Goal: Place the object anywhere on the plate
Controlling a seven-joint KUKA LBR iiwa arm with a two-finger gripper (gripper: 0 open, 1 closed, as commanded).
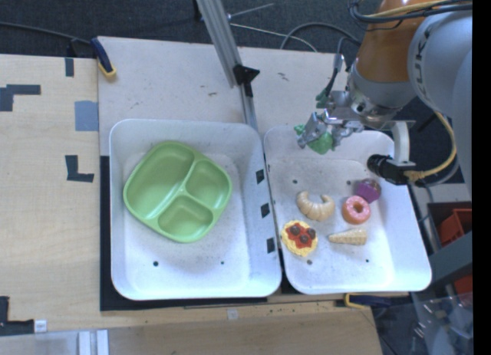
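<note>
Gripper [321,133]: jaws closed around a small green object [323,143]; green plate [178,190] lies toward eight o'clock, left bin [123,215].

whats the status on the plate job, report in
Pincer above right bin's far edge, green item at its tips. Green plate in left bin, bare. Croissant, donut, pizza in right bin.

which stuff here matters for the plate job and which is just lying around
For the job:
- green plate in the left bin
- gripper, with a green object at its tip
- right bin

Lying about:
- croissant
- donut
- purple piece
- cone
- tart
- yellow clamp
</note>
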